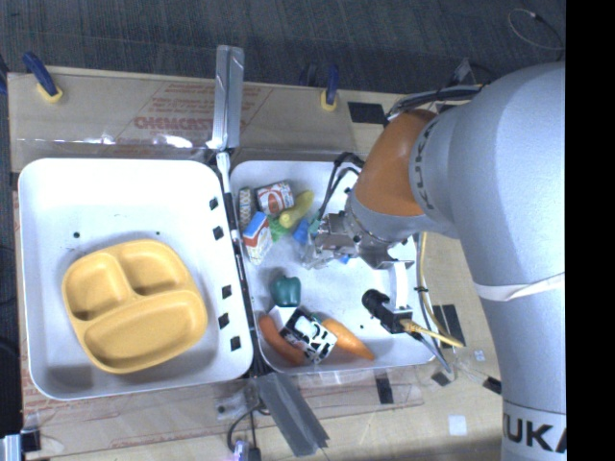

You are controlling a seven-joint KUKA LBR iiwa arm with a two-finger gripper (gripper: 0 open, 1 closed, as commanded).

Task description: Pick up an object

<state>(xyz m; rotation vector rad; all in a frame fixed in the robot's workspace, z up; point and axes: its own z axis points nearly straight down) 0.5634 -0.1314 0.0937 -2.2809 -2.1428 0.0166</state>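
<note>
My gripper (325, 246) is low in the right bin (384, 353), at the right edge of a cluster of small things. A blue piece (302, 231) lies just left of it, beside a yellow-green object (291, 212). Further left are a red and white can (274, 198) and a small white carton (256, 235). Nearer the front lie a teal object (286, 289), a black and white item (307, 334) and an orange carrot-like thing (338, 342). The wrist covers whatever is directly under the gripper.
The left bin (58, 185) holds a yellow divided plate (135, 303). A metal divider (227, 104) runs between the bins. The grey arm (500, 190) overhangs the right bin's right side.
</note>
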